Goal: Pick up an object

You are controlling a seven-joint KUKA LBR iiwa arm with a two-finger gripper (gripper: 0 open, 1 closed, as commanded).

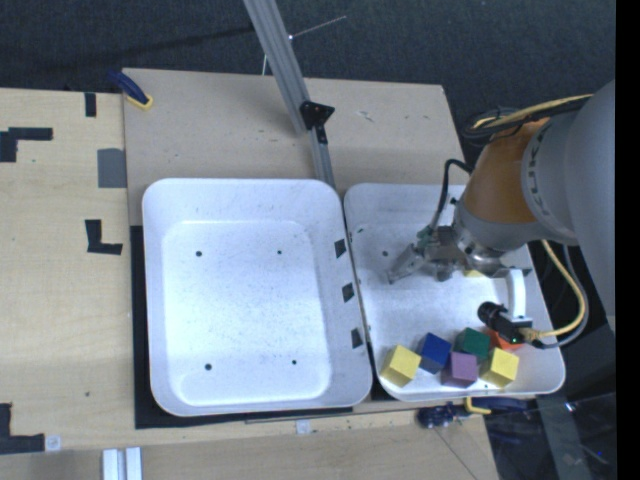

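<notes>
the gripper (408,264) hangs low over the right bin (375,213), near its middle, fingers splayed apart with nothing between them, so nothing is picked yet. the blocks huddle at the bin's five o'clock corner: yellow block (401,365), blue block (435,351), purple block (463,367), green block (473,342). the left bin (160,203) sits at nine o'clock.

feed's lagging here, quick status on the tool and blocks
Tool low over right bin, nothing seen between fingers. Blocks clustered at bin's near edge, apart from tool. Nothing in the way.
</notes>
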